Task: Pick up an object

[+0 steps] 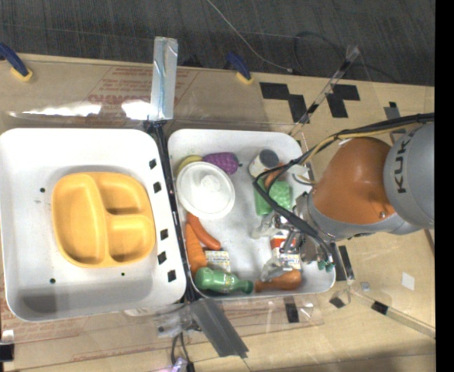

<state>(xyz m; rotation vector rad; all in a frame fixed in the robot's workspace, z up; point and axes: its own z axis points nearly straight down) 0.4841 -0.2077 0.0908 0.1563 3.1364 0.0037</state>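
**Camera view: arm low over the right bin, nothing lifted yet**

Camera view looks down on two white bins on the tabletop. The left bin (25,231) carries a yellow divided tray (103,215). The right bin (235,139) is crowded: a white bowl (206,189), a purple grape bunch (221,162), a carrot (196,239), a green bottle (221,282) lying along the near wall, and a green packet (277,196) near the middle.

The arm (359,184) reaches in from the right and hangs over the right bin's near right corner. Our tool (283,248) sits down among the clutter there, beside a small red-and-white packet (287,263) and an orange piece (285,281) at the wall. Cables and the wrist mask the tip, so we cannot tell whether it is open, closed, or gripping anything.

We judge the task to be at the grasp attempt: the approach looks done, while a confirmed hold and the lift out of the bin remain. Every object we can see rests on the bin floor.
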